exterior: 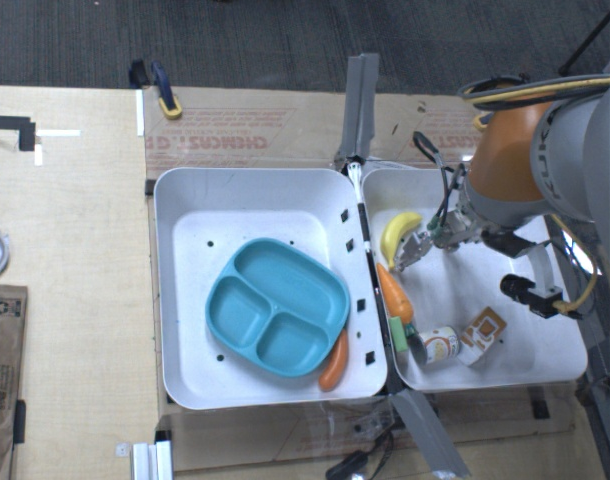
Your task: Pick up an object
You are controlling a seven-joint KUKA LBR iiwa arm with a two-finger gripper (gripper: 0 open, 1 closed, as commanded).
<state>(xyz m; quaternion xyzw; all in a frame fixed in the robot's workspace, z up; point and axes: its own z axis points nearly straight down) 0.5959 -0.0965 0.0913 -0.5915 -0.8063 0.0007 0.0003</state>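
Although the gripper (417,248) hangs just beside the banana (398,233), near the right bin's (545,373) far-left corner, finger state cannot be determined. Banana judged light, smooth, curved, likely rigid; grasp across its mid-body.

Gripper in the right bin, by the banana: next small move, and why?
Probably a short drop and a nudge toward the banana, then close. The gripper sits at the banana's lower end in the right bin, with nothing visibly between its fingers. The banana is the nearest object; the carrot and the can lie farther down the bin.
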